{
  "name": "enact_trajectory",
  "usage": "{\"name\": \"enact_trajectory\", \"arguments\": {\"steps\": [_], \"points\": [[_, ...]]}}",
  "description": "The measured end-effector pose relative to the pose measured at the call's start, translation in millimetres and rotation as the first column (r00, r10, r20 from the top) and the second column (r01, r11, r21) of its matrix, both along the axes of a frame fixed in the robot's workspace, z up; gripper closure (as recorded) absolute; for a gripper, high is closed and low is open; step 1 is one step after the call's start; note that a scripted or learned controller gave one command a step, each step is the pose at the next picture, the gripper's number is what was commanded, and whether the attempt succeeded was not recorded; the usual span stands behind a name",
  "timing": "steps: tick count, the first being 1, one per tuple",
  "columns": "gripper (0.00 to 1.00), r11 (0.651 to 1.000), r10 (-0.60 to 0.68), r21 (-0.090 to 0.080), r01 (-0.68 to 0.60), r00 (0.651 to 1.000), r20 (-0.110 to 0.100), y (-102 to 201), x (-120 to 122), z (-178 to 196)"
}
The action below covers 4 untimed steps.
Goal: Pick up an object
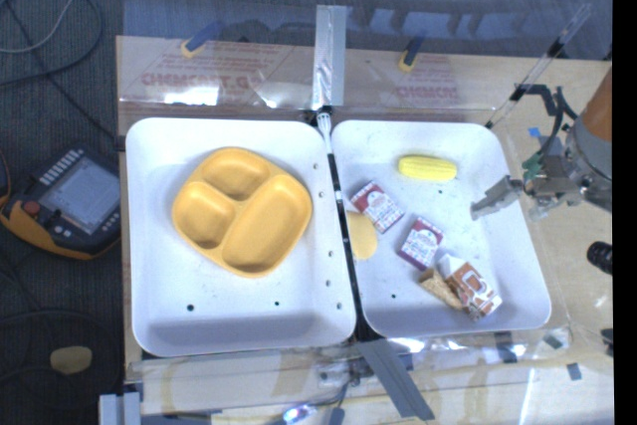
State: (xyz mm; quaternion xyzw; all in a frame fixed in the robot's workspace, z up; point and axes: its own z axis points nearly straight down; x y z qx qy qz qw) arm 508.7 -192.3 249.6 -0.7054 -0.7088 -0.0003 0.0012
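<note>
- The gripper (498, 199) is hanging over the right rim of the right bin (518, 259), reaching in from the right; one grey finger is showing as a slanted blade, and whether the jaws are wide or narrow cannot be told from this angle. Nothing is showing between them.
- Nearest to it, the yellow corn cob (428, 168) is lying to the tool's left and a little farther up the bin, its long axis running left to right, apart from everything else.
- Down and left of the tool, a red-and-white carton (420, 242) is sitting near the bin's middle, with a second red-and-white carton (377, 205) further left, close to the dividing wall.
- Toward the near right corner, a small orange-and-white package (470, 286) is resting against a cracker-like piece (435, 286).
- A pale yellow disc (360, 236) is lying against the left wall of that bin.
- In the left bin (159, 314), a yellow divided plate (242, 210) is sitting well apart from the tool.
- Judging by position, the corn cob looks the easiest target: a short move left, with jaws closing across its short width.
</note>
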Motion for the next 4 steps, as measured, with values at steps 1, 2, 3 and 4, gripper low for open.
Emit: {"name": "enact_trajectory", "arguments": {"steps": [1,2,3,4], "points": [[0.0,1.0,0.015,0.0,-0.015,1.0,0.0,5,-25,-153],[1.0,1.0,0.017,0.003,-0.017,1.0,0.002,7,-23,-144],[1.0,0.992,-0.125,-0.005,0.125,0.992,-0.001,41,50,-29],[0.0,0.992,-0.125,-0.005,0.125,0.992,0.0,41,49,-29]]}}
